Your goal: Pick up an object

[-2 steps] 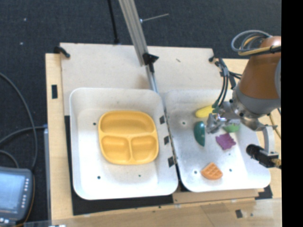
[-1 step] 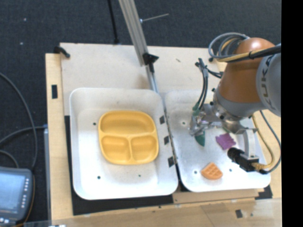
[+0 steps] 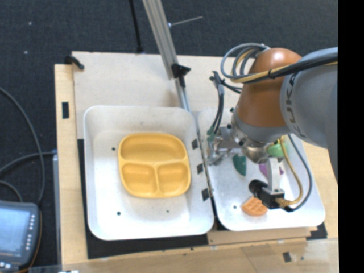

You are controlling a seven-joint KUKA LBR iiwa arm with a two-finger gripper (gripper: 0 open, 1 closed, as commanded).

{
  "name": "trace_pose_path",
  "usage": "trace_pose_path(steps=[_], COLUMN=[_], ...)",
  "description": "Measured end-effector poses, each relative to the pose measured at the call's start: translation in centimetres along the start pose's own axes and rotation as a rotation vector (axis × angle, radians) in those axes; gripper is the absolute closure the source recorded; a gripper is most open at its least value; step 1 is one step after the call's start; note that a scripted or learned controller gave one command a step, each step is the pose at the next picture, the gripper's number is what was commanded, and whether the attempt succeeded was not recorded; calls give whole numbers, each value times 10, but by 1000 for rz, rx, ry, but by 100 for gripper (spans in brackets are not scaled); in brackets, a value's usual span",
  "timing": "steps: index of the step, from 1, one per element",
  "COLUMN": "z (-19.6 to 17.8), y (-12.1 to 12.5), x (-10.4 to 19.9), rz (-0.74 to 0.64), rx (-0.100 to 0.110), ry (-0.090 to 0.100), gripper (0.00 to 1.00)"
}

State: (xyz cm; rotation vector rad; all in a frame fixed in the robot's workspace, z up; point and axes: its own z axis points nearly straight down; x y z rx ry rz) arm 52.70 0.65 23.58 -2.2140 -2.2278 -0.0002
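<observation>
Orange-banded grey arm w/ gripper (image 3: 219, 151) sits low at right bin's (image 3: 310, 209) left edge, prob. lined up to grab; grip state: can't tell. Teal plastic piece (image 3: 239, 164) lies just beside, orange waffle-like toy (image 3: 254, 207) nearer front.

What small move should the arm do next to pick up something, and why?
Probably lower the gripper straight down at the left side of the right bin. It hangs over that bin, where the small objects lie: a green piece close beside it and an orange waffle nearer the front.
</observation>
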Motion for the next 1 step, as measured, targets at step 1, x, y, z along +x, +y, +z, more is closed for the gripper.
trace_pose_path(steps=[1], z=[8], y=[0], x=[51], rz=[0], rx=[2], ry=[1], gripper=[100])
